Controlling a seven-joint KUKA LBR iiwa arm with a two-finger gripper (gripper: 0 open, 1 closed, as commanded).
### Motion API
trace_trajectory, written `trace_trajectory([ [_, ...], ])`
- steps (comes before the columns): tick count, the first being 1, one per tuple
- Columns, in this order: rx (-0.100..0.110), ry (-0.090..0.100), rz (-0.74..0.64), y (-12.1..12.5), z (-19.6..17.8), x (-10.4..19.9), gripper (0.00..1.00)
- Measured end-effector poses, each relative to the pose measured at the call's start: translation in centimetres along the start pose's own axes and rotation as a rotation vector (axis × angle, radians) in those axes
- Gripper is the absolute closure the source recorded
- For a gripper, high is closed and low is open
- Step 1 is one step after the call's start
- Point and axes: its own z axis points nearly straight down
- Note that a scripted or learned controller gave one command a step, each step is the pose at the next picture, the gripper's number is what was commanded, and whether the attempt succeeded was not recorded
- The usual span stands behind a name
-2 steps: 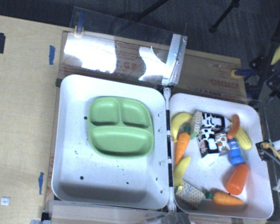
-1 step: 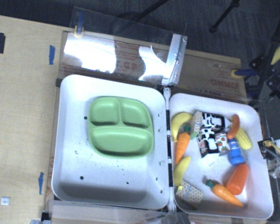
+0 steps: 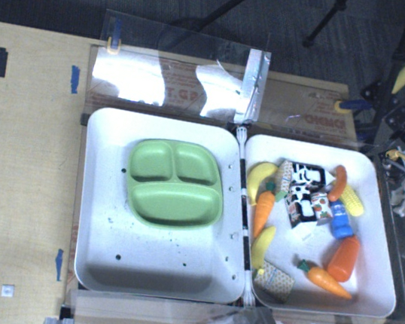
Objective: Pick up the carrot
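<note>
carrot: lies in the right bin point(image 3: 384, 289), near its front edge, pointing tip-right; the orange body point(image 3: 328, 281) slants down toward the front right corner with its green top at the left end

around the carrot: a stubby orange-red piece point(image 3: 344, 258) stands just behind it, close enough that I cannot tell whether they touch; a speckled scrap point(image 3: 275, 280) lies to its left by the front wall

a lookalike: a second long orange piece point(image 3: 262, 213) runs front to back along the left wall of the same bin, between two yellow bananas point(image 3: 260, 177); it could be taken for a carrot, but the one with the green top is the one I judge to be my target

rest of the bin: a black-and-white patterned box point(image 3: 306, 193), a blue bottle point(image 3: 342, 221) and a corn cob point(image 3: 352, 202) crowd the back half, well apart from the carrot

left bin: holds a green divided plate point(image 3: 176, 182)

my hand: I cannot tell whether it is spread or pressed together

step: the approach, by my judgement; the carrot lies untouched, nothing lifted yet

next move: come over the front of the right bin, turn the hand across the carrot's slant, and come down at mid-body, clear of the orange-red piece behind and the bin wall in front
</note>
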Motion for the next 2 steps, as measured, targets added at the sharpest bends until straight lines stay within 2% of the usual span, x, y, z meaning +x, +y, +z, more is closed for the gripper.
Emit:
trace_trajectory([
  [1, 0.0, 0.0, 0.0, 0.0, 0.0, 0.0, 0.0],
  [2, 0.002, -0.001, -0.009, -1.7, 10.7, -5.6, 0.0],
])
